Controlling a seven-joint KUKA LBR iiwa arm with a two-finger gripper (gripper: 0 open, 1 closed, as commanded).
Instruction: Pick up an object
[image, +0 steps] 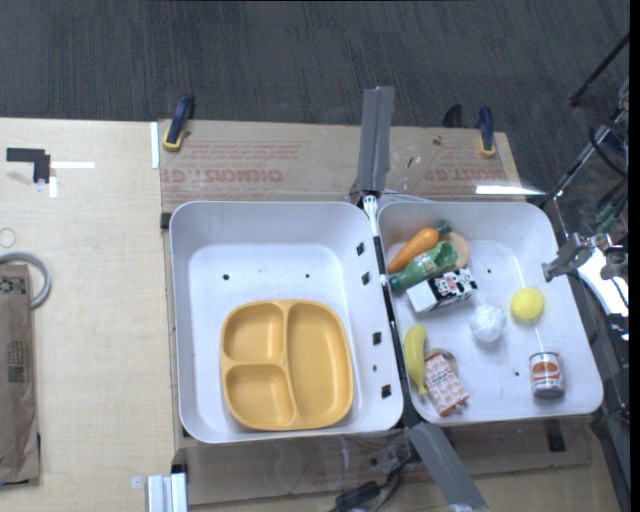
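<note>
- The right bin (560, 250) holds the loose things: a carrot (413, 248) at its eleven o'clock corner, a green bottle (424, 267) touching the carrot's lower side, and a small black-and-white carton (452, 288) just below the bottle.
- Near the bin's middle lies a white crumpled ball (487, 323), with a yellow ball (527, 304) just beside it at two o'clock.
- A small can (546, 374) stands upright at the bin's five o'clock corner.
- At seven o'clock a banana (415, 355) lies along the wall, touching a red snack packet (444, 384).
- The gripper (566, 258) sits over the bin's three o'clock rim, apart from every object; how it stands cannot be told.
- The left bin (200, 250) holds a yellow divided plate (288, 363).
</note>
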